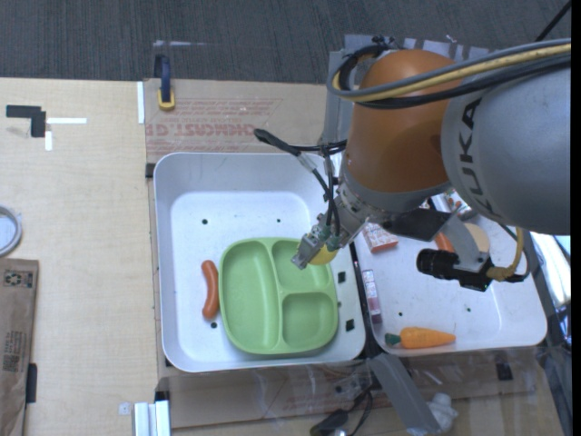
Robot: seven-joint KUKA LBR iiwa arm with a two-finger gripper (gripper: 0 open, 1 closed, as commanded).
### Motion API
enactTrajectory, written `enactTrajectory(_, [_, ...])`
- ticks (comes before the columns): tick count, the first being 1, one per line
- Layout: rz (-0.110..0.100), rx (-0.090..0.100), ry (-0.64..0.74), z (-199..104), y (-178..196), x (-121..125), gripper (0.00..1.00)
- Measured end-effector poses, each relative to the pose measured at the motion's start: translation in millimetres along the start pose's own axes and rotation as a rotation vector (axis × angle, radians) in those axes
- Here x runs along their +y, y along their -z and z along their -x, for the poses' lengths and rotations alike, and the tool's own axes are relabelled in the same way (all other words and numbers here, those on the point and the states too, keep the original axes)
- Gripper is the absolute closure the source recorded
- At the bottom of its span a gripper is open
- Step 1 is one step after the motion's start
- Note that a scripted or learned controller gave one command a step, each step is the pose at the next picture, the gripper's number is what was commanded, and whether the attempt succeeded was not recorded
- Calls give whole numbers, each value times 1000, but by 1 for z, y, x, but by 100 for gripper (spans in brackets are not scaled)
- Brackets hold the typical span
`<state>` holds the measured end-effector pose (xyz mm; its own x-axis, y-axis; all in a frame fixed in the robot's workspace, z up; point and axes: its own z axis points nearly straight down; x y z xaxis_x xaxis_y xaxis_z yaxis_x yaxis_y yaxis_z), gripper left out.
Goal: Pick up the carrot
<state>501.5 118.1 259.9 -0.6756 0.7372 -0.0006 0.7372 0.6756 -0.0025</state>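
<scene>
Grey-and-orange KUKA arm reaching in over the bench, looming above two white bins. Left bin carrying a green divided plate at its near side, with a sausage just beside the plate's left edge. Gripper poised over the plate's far right corner, something small and yellow at its tip; fingers wide or narrow, impossible to tell. Right bin holding the carrot near its front left corner, lying flat, green end toward the bins' shared wall, well apart from the gripper. Likely light, stiff, smooth and tapered; best pinched across the thick middle, where slipping looks least likely.
</scene>
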Motion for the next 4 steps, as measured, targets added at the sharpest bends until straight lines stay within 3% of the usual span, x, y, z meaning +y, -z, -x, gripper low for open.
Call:
enactTrajectory(1, [0,1,461,-30,-32,15,100])
enactTrajectory(2, [4,-3,810,43,12,-21,100])
enactTrajectory(3, [3,0,1143,29,-69,-40,100])
enactTrajectory(4, [4,0,1422,20,-124,-6,100])
